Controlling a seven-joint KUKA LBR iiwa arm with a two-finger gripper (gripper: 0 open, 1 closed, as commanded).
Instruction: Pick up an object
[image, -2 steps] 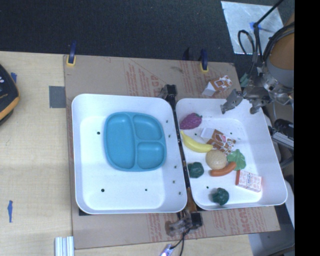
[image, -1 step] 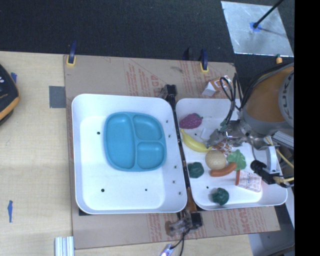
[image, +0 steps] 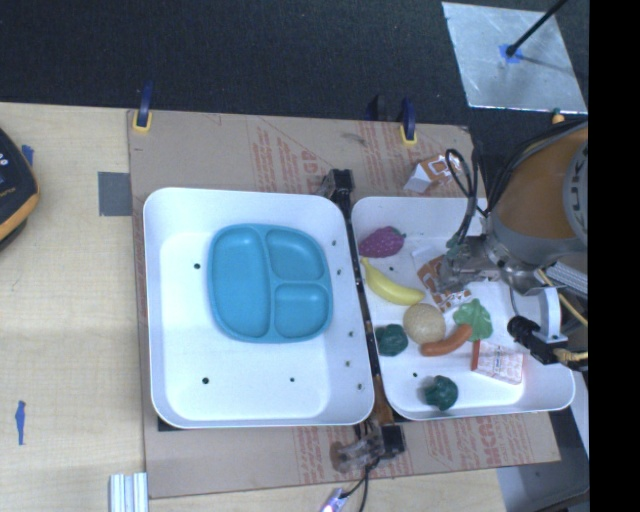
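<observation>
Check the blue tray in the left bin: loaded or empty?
Empty. The blue tray lies flat in the left bin, all three compartments showing bare blue. The banana and other toy food sit in the right bin.

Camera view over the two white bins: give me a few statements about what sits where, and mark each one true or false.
1. The blue divided plastic plate lies in the left white bin. True.
2. The yellow toy banana lies on the blue plate. False: it lies in the right white bin.
3. The purple toy grape bunch is farther from the camera than the banana. True.
4. The orange toy carrot lies outside both bins. False: it is in the right bin, beside the round beige toy potato.
5. The gripper is above the right bin. True.
</observation>
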